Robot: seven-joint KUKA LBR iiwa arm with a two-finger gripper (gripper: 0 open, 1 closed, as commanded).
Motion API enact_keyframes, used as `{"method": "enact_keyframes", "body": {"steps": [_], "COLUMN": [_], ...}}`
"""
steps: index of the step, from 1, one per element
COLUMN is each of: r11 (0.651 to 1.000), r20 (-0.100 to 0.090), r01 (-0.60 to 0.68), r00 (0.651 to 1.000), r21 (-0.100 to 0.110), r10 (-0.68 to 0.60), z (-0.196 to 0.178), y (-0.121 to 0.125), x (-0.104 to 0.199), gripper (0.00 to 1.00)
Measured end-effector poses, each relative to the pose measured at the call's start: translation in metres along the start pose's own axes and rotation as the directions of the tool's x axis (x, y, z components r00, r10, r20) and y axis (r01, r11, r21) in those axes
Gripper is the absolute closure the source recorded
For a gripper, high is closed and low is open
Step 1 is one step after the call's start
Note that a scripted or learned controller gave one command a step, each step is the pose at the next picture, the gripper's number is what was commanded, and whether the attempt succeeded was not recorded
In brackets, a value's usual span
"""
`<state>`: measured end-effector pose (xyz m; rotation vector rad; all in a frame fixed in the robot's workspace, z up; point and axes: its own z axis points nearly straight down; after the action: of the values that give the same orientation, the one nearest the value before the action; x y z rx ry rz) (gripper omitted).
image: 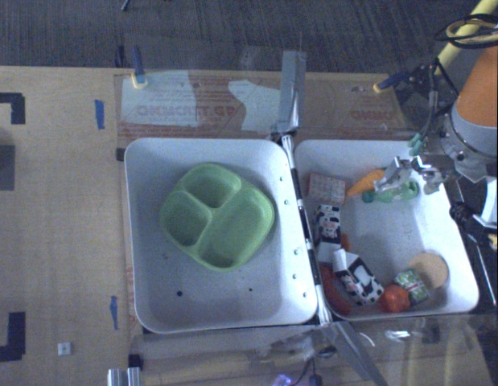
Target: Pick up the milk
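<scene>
Two cow-patterned milk cartons lie in the right bin (pixel 466 284). One carton (pixel 327 223) sits against the left wall, and the other (pixel 358 279) lies tilted near the front left corner. My gripper (pixel 399 183) hangs over the back of the right bin, just right of an orange carrot (pixel 364 184). It is well apart from both cartons, up and to their right. A pale green shape shows just under the gripper.
The left bin (pixel 152 296) holds a green divided plate (pixel 217 215). In the right bin there are also a pink wafer packet (pixel 327 188), a red item (pixel 332 293), a tomato (pixel 393 299), a green can (pixel 412 286) and a round biscuit (pixel 430 268).
</scene>
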<state>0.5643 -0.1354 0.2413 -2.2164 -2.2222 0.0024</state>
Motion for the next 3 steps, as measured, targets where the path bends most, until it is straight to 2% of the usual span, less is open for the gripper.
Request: {"method": "enact_keyframes", "body": {"steps": [1,2,3], "r11": [1.0,0.978,0.979], "r20": [0.001,0.003,0.005], "r01": [0.028,0.206,0.205], "r00": [1.0,0.979,0.979], "r21": [-0.001,-0.008,-0.012], "r10": [-0.028,-0.206,-0.205], "z": [0.101,0.156,0.147], "y": [0.002,-0.081,-0.079], "x": [-0.021,0.019,0.018], "gripper": [0.0,0.0,1.0]}}
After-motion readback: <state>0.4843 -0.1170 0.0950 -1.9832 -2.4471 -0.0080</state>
